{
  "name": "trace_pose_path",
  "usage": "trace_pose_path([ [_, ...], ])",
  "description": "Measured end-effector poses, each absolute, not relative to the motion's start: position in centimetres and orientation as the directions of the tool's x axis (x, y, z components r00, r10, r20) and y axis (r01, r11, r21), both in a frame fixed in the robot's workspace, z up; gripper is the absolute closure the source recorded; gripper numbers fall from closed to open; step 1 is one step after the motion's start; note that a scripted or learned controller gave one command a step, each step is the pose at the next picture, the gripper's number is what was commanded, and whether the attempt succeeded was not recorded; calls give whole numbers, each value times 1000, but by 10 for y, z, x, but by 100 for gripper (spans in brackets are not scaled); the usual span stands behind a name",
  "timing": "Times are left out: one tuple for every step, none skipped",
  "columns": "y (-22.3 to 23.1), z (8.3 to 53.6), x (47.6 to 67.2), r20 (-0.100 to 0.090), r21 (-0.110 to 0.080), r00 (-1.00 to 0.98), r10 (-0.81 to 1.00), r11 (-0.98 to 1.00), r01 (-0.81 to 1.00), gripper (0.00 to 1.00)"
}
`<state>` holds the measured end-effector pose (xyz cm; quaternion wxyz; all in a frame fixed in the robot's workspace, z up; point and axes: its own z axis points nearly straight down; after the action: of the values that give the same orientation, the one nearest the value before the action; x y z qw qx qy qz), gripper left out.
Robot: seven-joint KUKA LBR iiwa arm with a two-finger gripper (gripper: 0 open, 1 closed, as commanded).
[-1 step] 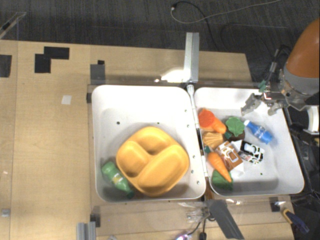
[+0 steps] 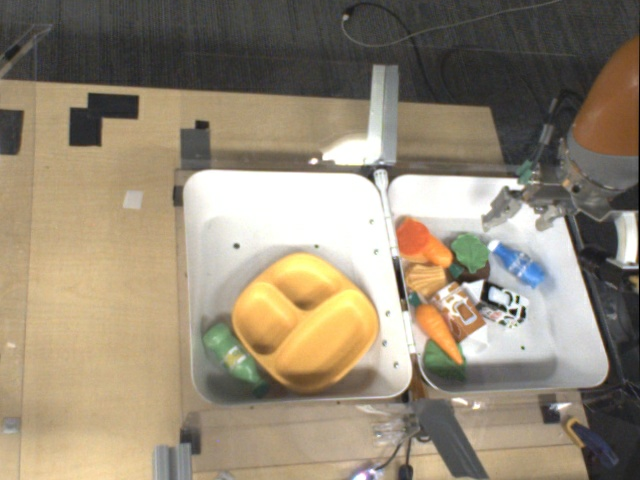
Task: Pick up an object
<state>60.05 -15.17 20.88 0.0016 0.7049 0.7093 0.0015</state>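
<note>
A light wooden bench is set on a dark carpeted floor, over which a thin cable is looped. Two shallow white bins with rounded corners are seated side by side, divided by a grey metal rail. In the left bin, a glossy yellow moulded tray with two hollows is placed, and a green bottle is lodged against its lower left edge. In the right bin, a cluster of objects is gathered by the left wall: an orange toy carrot, a green broccoli-like piece, a brown printed packet, a black-and-white item and a blue plastic bottle. No writing can be read. The gripper is positioned above the right bin's upper edge, with its fingers spread apart and nothing held between them.
</note>
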Motion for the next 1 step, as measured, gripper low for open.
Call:
trace_pose_path([
  [-111,91,627,-4,16,-107,994,107,994,0],
])
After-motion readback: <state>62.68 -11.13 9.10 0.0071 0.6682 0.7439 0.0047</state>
